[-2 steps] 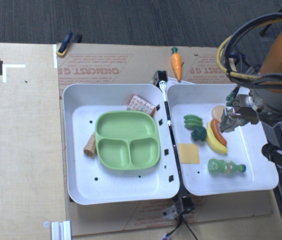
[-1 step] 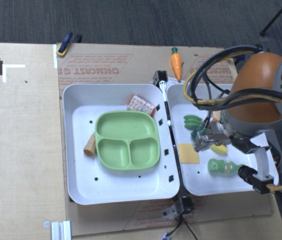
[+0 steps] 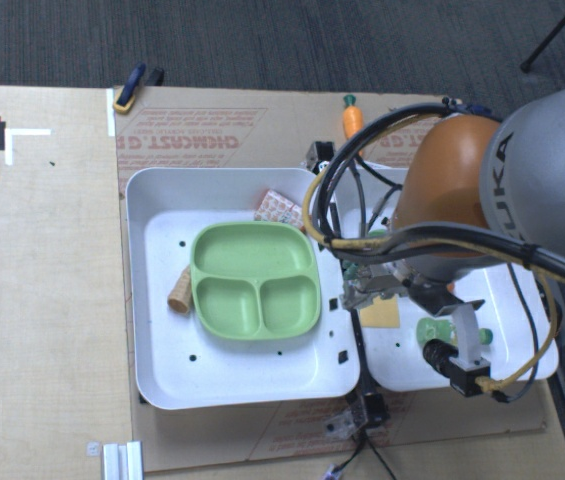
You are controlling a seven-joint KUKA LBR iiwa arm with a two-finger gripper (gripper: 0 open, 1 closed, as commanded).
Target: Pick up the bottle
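From my remote seat, the green bottle [image 3: 449,329] lies in the right bin [image 3: 402,363] under the gripper [image 3: 374,290], whose jaw opening I cannot tell, so a blind descent could knock it toward the yellow sponge [image 3: 382,314] or left bin [image 3: 152,298].

Glossy green plastic tray [image 3: 256,280]; smooth white plastic bin [image 3: 152,298]; matt cardboard [image 3: 192,133].

light green tray [image 3: 256,280]; white bins [image 3: 152,298]; tan cork [image 3: 180,291]; orange-banded grey arm [image 3: 522,188]

Green tray [image 3: 257,293] in left bin [image 3: 152,298] w/ cork [image 3: 180,290] (touching) — card [image 3: 280,206] behind.
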